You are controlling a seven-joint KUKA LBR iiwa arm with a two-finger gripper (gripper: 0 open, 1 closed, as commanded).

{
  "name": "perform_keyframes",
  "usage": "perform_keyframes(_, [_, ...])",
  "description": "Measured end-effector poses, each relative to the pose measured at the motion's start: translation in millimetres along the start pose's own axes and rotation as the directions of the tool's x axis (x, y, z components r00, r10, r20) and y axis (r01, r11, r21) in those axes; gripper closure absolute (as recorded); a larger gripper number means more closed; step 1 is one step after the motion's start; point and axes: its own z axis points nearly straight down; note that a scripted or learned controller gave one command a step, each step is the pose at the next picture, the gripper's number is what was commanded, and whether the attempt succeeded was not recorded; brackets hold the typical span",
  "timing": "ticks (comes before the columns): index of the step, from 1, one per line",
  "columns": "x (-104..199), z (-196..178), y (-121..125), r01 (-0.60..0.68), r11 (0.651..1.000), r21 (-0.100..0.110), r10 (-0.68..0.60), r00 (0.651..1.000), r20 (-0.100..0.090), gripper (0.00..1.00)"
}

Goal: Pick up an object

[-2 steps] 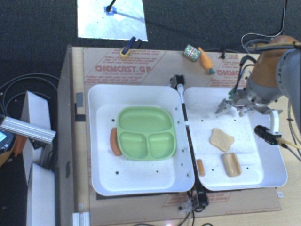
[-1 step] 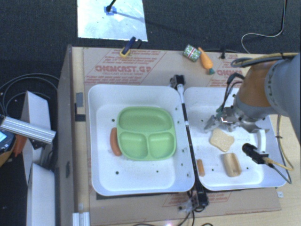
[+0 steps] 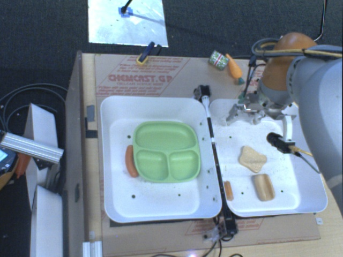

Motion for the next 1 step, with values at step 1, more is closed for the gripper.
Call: perform_keyframes(1, [-29.3, 0.3, -46.8, -0.003, 1.000, 0.002, 0.003, 1.000, 0.001, 0.00])
